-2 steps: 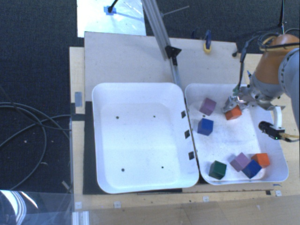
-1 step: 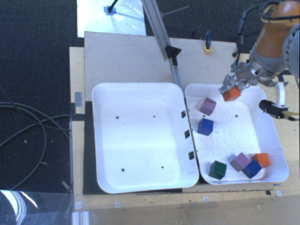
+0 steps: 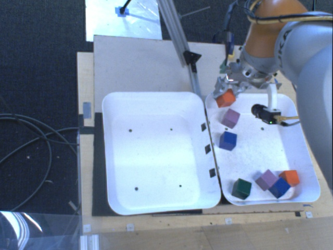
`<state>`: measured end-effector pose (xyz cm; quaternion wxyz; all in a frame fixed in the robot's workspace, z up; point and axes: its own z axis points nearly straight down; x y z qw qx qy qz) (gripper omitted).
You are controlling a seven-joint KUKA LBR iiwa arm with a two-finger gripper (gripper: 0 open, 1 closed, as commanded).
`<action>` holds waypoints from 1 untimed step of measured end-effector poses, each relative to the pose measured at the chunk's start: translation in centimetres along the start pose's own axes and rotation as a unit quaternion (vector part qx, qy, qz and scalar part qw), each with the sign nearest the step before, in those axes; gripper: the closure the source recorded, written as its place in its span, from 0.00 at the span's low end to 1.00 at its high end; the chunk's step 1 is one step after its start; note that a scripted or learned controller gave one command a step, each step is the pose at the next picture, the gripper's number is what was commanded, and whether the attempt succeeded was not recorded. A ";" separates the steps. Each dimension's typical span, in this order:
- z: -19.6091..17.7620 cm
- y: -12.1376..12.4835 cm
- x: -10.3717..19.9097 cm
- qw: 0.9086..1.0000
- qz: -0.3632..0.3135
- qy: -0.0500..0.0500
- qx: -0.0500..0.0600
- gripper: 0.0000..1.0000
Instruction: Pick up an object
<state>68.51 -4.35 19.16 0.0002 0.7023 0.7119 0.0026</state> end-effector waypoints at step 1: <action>0.2 -4.3 7.3 1.000 0.001 0.000 0.003 1.00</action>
